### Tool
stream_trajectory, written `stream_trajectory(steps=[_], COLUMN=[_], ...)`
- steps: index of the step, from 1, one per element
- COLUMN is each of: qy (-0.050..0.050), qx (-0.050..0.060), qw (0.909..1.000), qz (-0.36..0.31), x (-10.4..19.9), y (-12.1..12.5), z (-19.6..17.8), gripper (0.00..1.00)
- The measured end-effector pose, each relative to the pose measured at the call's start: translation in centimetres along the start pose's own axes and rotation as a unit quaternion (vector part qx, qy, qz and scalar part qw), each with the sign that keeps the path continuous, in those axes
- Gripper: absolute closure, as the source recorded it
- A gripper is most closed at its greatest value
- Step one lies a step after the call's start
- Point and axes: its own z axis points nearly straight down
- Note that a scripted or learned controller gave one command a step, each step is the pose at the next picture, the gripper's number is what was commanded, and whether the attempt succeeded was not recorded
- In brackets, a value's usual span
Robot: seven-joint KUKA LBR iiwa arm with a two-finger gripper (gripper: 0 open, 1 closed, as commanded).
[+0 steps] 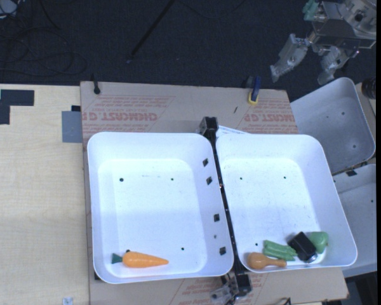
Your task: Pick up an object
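Dark floor lies beyond the tabletop [32, 189]. At two o'clock the pincer [310, 59] hangs spread, holding nothing. A carrot [143, 259] lies at seven o'clock in the left bin [101, 151]; perhaps a pepper [317, 239] in the right bin [317, 151].

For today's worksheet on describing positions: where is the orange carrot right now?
The carrot lies in the left bin, near its front left corner, alone and far from the gripper.
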Motion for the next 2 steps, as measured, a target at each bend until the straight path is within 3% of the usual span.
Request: stream_trajectory(steps=[1, 2], qy=[0.0, 0.001], qx=[0.011, 0.015], qw=[0.9999, 0.9999], qz=[-0.005, -0.005], x=[0.5, 6.8], y=[0.1, 2.0], z=[0.2, 11.0], gripper=[1.0, 1.0])
